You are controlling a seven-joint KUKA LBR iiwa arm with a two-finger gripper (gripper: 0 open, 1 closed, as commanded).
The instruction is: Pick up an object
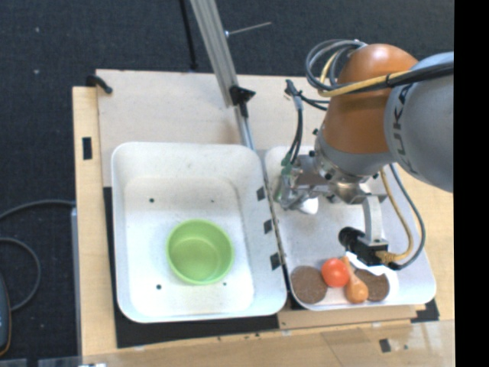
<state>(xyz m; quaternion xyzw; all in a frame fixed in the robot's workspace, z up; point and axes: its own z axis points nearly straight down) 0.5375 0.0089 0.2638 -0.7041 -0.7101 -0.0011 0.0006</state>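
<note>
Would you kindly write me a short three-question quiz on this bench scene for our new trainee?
1. True or false: the green bowl lies in the left bin.
2. What lies between the two brown discs in the right bin? A) red ball B) blue cup C) yellow sponge
3. Fill in: the gripper hangs over the ___ bin.

Key: 1 true. 2 A, the red ball, with a small orange piece beside it. 3 right.
</note>
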